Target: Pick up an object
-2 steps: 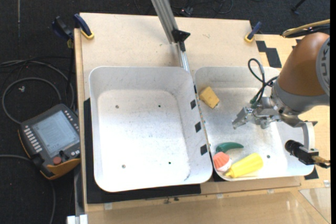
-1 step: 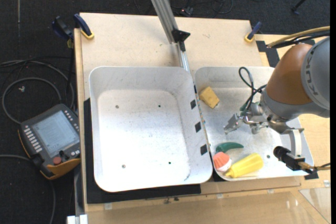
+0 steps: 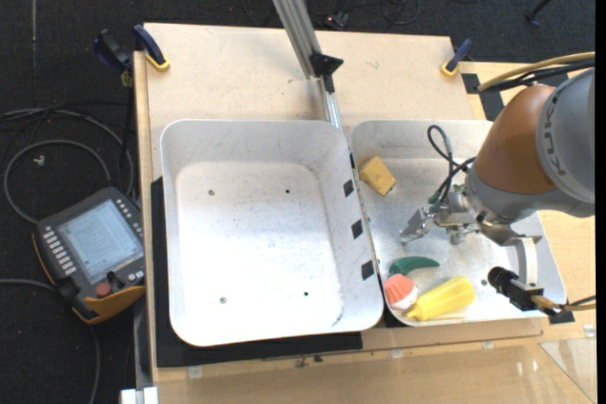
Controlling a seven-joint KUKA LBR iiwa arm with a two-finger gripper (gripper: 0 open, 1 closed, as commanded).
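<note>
Wooden bench (image 3: 246, 71) topped by two white bins, left bin (image 3: 251, 232) beside right bin (image 3: 402, 139), gripper (image 3: 417, 227) positioned low in the right bin, finger state cannot be told, yellow block (image 3: 377, 175) seen behind it, yellow object (image 3: 441, 299), green piece (image 3: 413, 265) and red-and-white ball (image 3: 401, 290) gathered near the front wall.

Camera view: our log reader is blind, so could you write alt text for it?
A grey and orange robot arm reaches from the right into the right bin, its gripper low between a tan block and a green piece. A yellow object and a red-and-white one lie near the front rim, beside the left bin.
</note>
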